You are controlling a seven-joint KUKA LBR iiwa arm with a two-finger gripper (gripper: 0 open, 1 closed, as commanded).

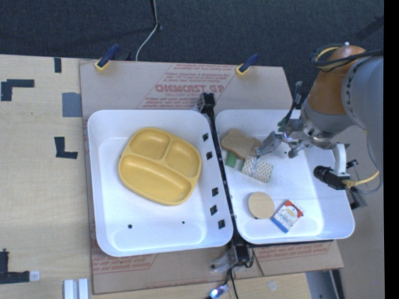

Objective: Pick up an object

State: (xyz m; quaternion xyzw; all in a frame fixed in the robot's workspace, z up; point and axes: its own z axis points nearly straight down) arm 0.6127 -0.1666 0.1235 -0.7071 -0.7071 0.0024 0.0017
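Since clutter sat mid-right of frame, you had hand (269, 146) low beside patterned pouch (258, 168) and tan block (239, 142); grip state unreadable.

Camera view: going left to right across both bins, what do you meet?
Left bin → yellow divided plate → divider → tan sponge → round wooden disc → small red-and-blue packet → arm's orange band.

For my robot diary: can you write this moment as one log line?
tool over right bin | near patterned packet | yellow tray in left bin
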